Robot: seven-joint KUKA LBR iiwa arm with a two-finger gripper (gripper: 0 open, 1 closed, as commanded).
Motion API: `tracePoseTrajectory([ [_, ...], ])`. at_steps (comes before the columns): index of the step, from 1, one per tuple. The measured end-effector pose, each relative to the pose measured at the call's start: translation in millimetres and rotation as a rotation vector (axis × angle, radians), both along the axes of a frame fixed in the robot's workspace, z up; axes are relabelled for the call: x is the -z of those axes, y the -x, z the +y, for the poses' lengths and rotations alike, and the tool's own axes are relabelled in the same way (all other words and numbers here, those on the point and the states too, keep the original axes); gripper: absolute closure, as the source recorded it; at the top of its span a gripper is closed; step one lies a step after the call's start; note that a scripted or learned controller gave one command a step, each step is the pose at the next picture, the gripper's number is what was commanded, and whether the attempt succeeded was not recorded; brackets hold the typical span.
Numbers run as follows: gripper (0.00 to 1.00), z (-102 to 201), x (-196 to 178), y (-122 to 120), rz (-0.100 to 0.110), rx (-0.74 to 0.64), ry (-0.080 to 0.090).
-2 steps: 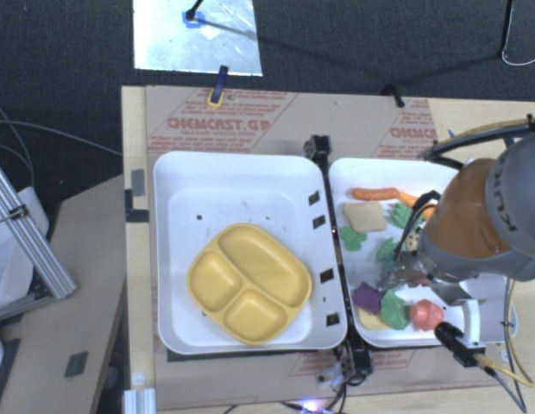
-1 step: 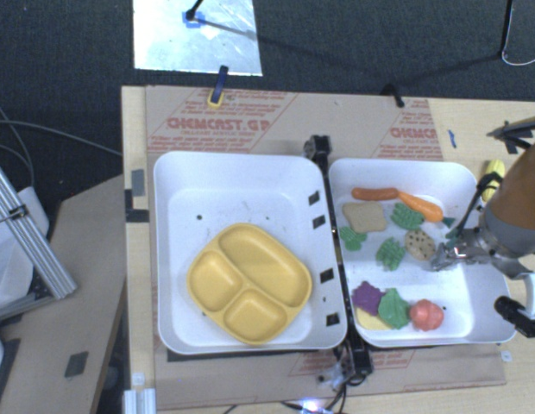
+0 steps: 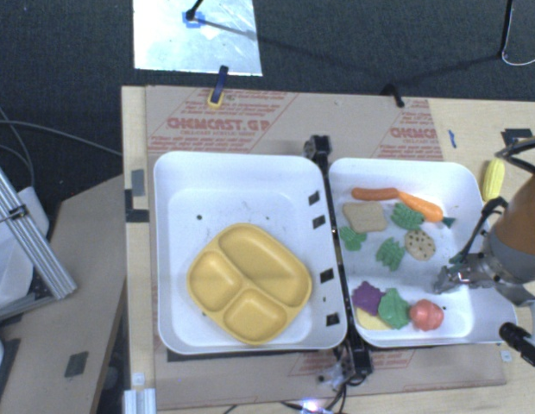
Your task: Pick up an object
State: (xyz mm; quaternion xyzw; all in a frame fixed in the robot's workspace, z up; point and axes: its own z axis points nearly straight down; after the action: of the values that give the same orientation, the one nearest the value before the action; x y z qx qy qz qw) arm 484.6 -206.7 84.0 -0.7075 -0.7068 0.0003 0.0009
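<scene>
Toys crowded the right bin (image 3: 462, 175), so I kept the gripper (image 3: 450, 279) low beside the red tomato (image 3: 427, 315); I couldn't tell its fingers' state.

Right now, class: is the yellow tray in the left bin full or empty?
Empty: the yellow tray shows three bare compartments; the toy food lies in the right bin.

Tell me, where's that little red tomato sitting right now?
The red tomato lies in the right-hand bin, near its front right corner, just right of a green leafy toy and below the gripper.
</scene>
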Motion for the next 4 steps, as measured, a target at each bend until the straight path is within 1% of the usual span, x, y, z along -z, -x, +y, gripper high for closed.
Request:
tracePoseTrajectory([
  [1,1.0,0.4,-0.8,-32.6,-0.006,-0.006,0.002],
  [2,1.0,0.5,-1.1,-58.7,-0.006,-0.006,0.002],
  [3,1.0,0.9,-48.8,-123.1,-0.013,-0.009,0.004],
  [4,1.0,-1.1,-0.4,-66.6,-0.004,0.001,0.003],
])
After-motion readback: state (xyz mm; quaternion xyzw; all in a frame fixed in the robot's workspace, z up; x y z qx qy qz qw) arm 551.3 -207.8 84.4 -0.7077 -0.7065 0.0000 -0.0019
